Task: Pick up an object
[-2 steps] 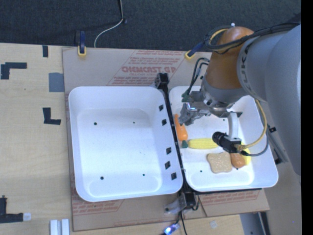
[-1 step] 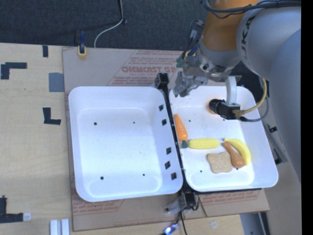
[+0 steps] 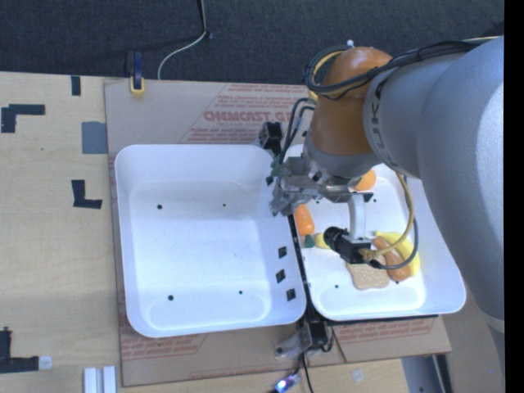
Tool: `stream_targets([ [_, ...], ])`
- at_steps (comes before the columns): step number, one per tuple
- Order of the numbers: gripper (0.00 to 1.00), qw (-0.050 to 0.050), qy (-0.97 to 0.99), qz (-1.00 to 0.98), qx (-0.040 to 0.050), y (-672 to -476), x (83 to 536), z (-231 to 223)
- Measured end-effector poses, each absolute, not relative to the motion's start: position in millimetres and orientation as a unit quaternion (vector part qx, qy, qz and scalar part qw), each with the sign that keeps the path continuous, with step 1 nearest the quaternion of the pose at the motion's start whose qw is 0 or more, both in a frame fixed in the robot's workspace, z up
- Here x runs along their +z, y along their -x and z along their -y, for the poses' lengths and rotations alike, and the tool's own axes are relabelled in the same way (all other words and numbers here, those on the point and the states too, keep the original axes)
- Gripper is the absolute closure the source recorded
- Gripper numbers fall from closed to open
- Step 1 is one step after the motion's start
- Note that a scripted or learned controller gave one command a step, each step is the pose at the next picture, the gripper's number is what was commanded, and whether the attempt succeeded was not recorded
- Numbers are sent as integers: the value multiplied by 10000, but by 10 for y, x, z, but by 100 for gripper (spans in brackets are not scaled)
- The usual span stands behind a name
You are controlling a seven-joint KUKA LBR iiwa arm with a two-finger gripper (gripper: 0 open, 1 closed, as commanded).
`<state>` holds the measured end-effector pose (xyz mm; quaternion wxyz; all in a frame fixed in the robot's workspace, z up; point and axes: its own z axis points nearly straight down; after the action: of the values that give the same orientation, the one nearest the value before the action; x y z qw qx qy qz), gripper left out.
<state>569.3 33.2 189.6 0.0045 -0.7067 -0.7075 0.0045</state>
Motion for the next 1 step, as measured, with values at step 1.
stream_targets([
  [1,100,16,7062,7080,16,-5725,2040,-326],
])
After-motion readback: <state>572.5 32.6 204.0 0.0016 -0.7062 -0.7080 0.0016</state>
